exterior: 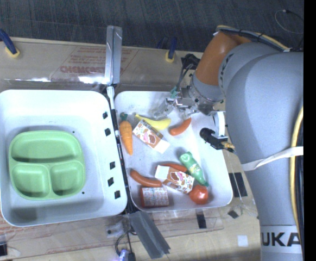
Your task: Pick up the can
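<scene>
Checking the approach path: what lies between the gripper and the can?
In the camera view, between the gripper and the can lie a banana, two small cartons and a sausage.

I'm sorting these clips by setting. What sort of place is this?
Probably a robotics lab bench set up for grasping trials: two white bins clamped side by side, toy food and a can in the right one, and a grey arm reaching in.

Green divided tray (46,165), orange carrot (126,137), yellow banana (156,122), red tomato (199,194), reddish-brown can (155,197), white bins (55,101).
</scene>
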{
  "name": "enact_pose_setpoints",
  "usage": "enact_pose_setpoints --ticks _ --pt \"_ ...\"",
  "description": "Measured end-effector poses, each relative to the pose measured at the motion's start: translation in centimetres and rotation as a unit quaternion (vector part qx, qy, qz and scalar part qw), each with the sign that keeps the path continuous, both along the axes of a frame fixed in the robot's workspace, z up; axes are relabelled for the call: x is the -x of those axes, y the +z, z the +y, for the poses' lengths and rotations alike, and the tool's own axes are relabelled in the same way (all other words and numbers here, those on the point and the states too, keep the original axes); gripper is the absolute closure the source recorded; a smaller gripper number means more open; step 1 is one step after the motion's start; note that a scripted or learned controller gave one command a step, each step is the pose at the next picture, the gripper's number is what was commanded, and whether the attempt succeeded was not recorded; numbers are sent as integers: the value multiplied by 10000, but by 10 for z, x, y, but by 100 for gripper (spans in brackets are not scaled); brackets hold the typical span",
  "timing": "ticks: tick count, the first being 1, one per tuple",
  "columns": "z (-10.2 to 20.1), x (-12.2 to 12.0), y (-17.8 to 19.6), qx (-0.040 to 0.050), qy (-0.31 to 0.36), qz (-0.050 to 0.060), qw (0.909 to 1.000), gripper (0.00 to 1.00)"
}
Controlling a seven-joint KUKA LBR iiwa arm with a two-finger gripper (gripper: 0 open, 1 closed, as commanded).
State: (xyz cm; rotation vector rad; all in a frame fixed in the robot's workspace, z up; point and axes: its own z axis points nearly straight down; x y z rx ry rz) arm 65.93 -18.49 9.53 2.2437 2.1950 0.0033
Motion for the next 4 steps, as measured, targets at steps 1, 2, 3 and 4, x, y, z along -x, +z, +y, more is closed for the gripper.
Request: enact_pose_setpoints --ticks 1,2,3,4 --pt "37 52 -3 -6 1315 28 9913 0" --pt "39 149 -4 -10 431 31 9991 0" --pt "80 116 -4 -5 7 32 10000 0" --pt "16 27 -3 -6 -496 28 9988 0"
